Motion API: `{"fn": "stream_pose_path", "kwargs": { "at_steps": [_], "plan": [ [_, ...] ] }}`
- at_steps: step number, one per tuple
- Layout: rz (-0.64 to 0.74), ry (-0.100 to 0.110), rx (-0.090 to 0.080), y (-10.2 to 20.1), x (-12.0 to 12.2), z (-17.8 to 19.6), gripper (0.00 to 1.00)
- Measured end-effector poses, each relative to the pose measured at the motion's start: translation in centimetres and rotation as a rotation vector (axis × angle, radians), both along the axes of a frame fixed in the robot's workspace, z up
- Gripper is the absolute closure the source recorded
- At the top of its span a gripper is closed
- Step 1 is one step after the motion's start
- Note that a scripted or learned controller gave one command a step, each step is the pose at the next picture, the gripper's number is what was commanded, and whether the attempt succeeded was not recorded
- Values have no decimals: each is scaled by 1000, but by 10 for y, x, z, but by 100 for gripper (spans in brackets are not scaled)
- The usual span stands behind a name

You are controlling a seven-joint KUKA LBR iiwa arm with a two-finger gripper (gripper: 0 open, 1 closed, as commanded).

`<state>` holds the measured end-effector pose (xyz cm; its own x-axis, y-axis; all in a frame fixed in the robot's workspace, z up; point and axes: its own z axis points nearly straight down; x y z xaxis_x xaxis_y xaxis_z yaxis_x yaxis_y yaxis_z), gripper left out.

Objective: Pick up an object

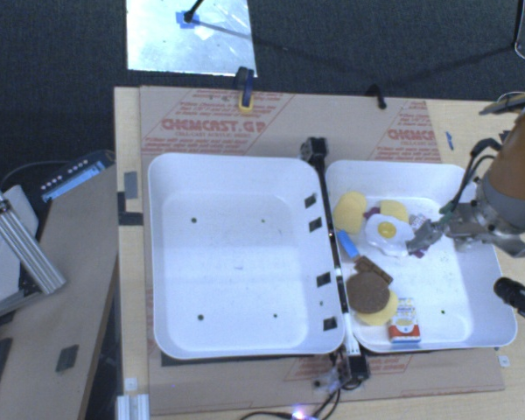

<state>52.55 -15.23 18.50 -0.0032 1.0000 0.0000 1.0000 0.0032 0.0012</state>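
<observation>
The right bin [472, 322] holds several toy foods. A white fried egg with a yellow yolk [385, 230] lies near the bin's middle left, with a yellow lemon-like piece [350, 208] and a smaller yellow piece [394, 209] behind it. A blue piece [347, 244] lies by the left wall. Nearer the front are a brown round patty [369, 292] on a yellow disc [381, 311] and a small red, white and blue box [405, 321]. My gripper [420, 238] reaches in from the right, low over the bin, its tip right beside the egg's right edge.
The left bin [236, 252] stands beside the right one, with a black divider [328, 234] between them. Both rest on a cardboard sheet [210, 125]. A metal plate [191, 24] lies behind the bench. The arm's wrist [507, 191] overhangs the right bin's right edge.
</observation>
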Motion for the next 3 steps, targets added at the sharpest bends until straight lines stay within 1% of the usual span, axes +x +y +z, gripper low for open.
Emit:
{"fn": "stream_pose_path", "kwargs": {
  "at_steps": [1, 2, 3],
  "plan": [
    [7, -4, 0, 63, 47, -102, 0],
    [2, -12, -1, 60, 48, -86, 100],
    [2, -4, 0, 77, 15, 4, 100]
  ]
}}
